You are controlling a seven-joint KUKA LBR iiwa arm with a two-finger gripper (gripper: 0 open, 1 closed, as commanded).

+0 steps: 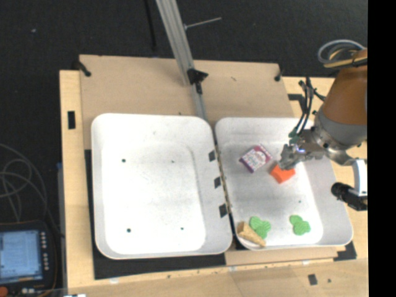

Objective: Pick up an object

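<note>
Gripper (289, 158) low over right bin (322, 228), centre right of frame, directly above orange block (283, 174). Tip touching or just above block; cannot tell which. Cannot tell gripper state.

Purple packet (254, 158) just left of gripper. Two green pieces (260, 227) (300, 225) and tan piece (250, 232) along bin's lower edge.

Judgement: approach done; grasp and lift remain. Nothing raised yet.

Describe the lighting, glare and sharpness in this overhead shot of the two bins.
Camera view: even, diffuse light with faint shadows; the left bin and right bin look bright, nearly washed out, without hard glare; the whole frame is soft, so the print on the purple packet is unreadable and the claw over the orange block blurs.
</note>
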